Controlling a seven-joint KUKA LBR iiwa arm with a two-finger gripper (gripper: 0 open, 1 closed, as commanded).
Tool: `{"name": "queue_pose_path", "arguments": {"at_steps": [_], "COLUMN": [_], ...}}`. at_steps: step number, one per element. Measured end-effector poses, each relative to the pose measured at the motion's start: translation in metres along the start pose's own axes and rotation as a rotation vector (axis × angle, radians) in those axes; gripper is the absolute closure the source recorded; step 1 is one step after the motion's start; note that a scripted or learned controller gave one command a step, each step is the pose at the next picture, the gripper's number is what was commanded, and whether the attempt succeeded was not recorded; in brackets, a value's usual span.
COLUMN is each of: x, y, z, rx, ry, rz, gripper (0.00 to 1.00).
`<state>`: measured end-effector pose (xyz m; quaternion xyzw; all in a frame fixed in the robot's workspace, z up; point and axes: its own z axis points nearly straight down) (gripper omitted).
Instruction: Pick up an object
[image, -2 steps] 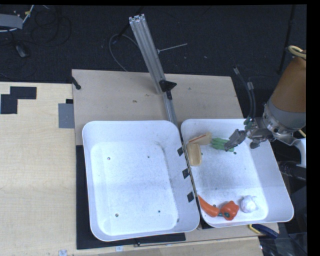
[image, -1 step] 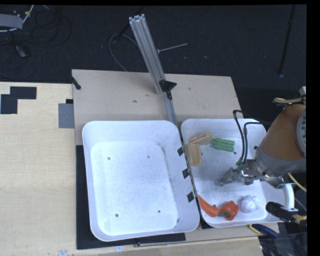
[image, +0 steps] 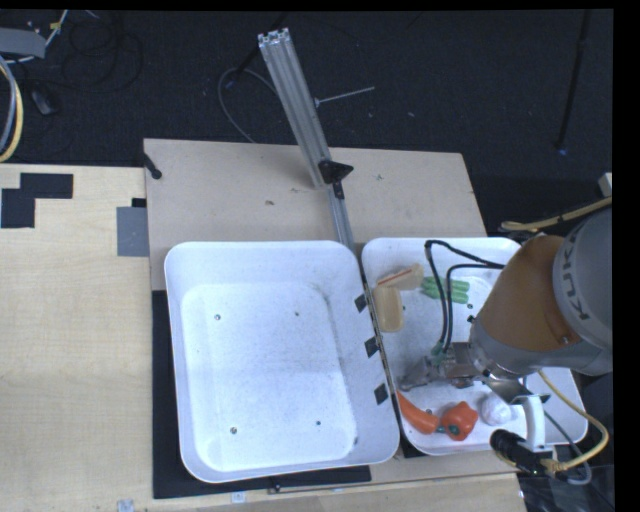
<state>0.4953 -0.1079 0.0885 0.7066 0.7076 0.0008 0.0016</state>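
The bench (image: 240, 195) is a tan board w/ two white bins side by side. The left bin (image: 265, 360) is the bigger-looking one, its floor speckled. The right bin (image: 470, 250) sits just beside it, edges touching along black clips.

The arm (image: 545, 300) comes in from the right, orange band over the right bin, grey wrist below it. A metal rail (image: 300, 105) slants from the top of the bench down toward the gap between the bins.

The gripper (image: 425, 374) hangs low over the right bin's middle, pointing left; can't tell if its fingers are spread or pressed, and nothing is visibly pinched.

Things in the right bin: a tan block (image: 390, 305) near the left wall, w/ a tan-and-red piece at its top; a green item (image: 445, 290) near the back, partly behind black cables; an orange-red toy (image: 440, 418) at the front edge, just below the gripper; a small white object (image: 497, 410) beside it, right of the toy.
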Motion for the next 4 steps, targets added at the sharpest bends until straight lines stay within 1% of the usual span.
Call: {"name": "queue_pose_path", "arguments": {"at_steps": [1,2,3,4], "x": [-0.002,-0.003,0.090,0.161], "y": [0.073,0.073,0.060,0.103], "z": [0.001,-0.010,-0.102,-0.098], "rx": [-0.001,-0.001,-0.003,0.003], "ry": [0.000,0.000,0.003,0.002], "rz": [0.000,0.002,-0.006,-0.004], "gripper": [0.00,1.00,1.00,1.00]}}
